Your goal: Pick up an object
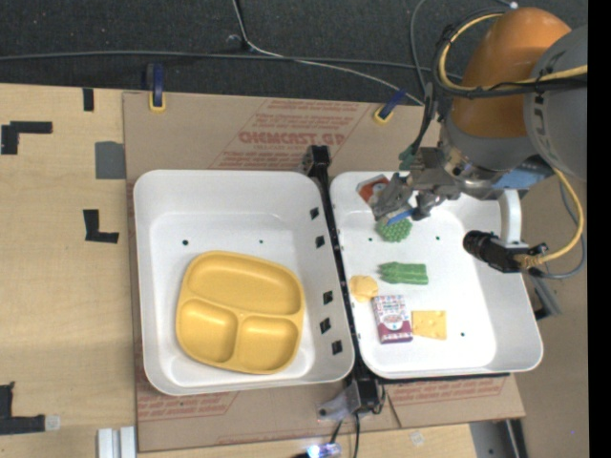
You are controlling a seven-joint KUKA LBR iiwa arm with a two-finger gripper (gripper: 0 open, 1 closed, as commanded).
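My gripper [405, 204] hangs low over the far left part of the right bin [477, 351]. A round green knobbly object [394, 226] sits right at its tip, touching or just under it; I cannot make out whether it is gripped. A red object [368, 189] peeks out behind the gripper near the bin's far rim. Nearer the front lie a flat green piece [405, 274], a small yellow piece [363, 286], a red and white packet [391, 318] and a yellow cheese wedge [429, 325].
The left bin [158, 208] holds a yellow divided tray [239, 311]. A black divider with clips [329, 256] runs between the bins. A black connector with cables [491, 249] hangs off the arm over the right bin's right side.
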